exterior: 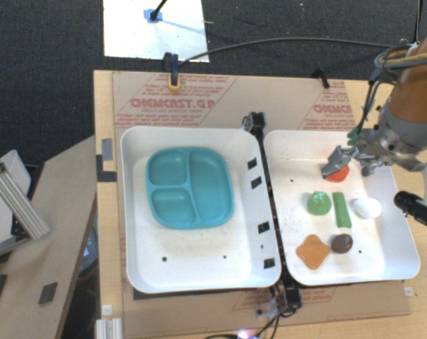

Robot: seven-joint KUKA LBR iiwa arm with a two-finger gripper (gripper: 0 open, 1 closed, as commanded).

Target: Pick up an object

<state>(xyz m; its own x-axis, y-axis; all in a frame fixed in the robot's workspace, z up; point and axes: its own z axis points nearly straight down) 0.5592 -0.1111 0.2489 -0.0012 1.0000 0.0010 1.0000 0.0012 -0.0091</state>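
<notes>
In the right bin (404, 260) lie several small objects: a red piece (339, 175), a green round one (318, 203), a green bar (341, 210), a white lump (366, 207), a dark brown ball (341, 243) and an orange piece (312, 251). My gripper (337, 164) is low at the bin's far middle, directly over the red piece and covering its upper part. The grey and orange arm reaches in from the right edge.
The left bin (139, 260) holds a teal divided plate (190, 188). A black hinge strip (264, 203) runs between the two bins. A black part (416, 207) sticks in by the right bin's right wall.
</notes>
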